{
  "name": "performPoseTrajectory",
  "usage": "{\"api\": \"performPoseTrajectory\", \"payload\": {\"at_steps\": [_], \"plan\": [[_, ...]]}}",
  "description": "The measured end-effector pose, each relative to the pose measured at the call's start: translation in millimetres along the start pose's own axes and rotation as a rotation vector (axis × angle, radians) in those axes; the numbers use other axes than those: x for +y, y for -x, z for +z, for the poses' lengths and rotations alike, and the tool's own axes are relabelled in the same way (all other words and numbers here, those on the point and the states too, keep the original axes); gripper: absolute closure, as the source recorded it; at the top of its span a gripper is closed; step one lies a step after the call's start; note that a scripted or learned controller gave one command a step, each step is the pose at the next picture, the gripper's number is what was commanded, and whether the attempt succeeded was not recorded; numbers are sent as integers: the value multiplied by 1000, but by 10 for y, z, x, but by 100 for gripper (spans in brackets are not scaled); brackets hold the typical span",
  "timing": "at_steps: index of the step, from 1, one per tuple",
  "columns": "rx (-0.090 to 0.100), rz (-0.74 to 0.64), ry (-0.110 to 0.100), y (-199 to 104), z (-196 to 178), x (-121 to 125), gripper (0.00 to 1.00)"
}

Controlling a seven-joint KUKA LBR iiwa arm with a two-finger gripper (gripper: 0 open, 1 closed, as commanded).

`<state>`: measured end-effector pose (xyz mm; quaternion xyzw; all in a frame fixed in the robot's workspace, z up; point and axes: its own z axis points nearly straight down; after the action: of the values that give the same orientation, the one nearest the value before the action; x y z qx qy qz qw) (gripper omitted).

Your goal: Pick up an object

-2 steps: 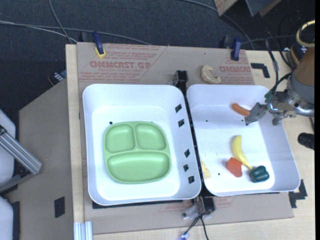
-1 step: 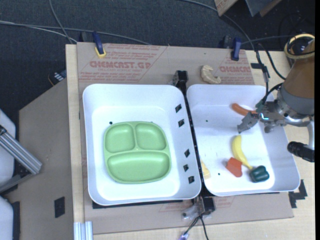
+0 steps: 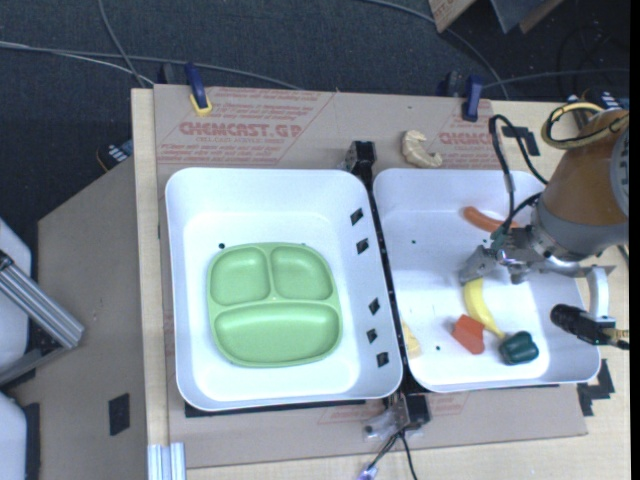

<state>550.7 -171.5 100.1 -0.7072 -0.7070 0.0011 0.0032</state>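
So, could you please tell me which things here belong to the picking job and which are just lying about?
Job:
hand
banana
red piece
dark green piece
orange piece
right bin

Lying about:
green divided plate in the left bin
pale lump on the board
blue clamps

arm [image 3: 585,193]: orange band | grey wrist | black cable | metal fingers [image 3: 478,265]

Arm [image 3: 590,193]: cut off by the right edge, so you see no more than its wrist end. Gripper [image 3: 497,265]: fingers blurred, too small for you to judge. Orange piece [image 3: 478,217] in the right bin [image 3: 420,208]: far end hidden behind the gripper. Pale scrap [image 3: 410,341] between the bins: too small to identify.
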Motion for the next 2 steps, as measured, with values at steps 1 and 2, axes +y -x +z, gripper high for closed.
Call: {"api": "performPoseTrajectory", "payload": {"at_steps": [1,2], "plan": [[-1,-1,2,-6,160,0,0],[-1,0,6,-4,39,9,100]]}}
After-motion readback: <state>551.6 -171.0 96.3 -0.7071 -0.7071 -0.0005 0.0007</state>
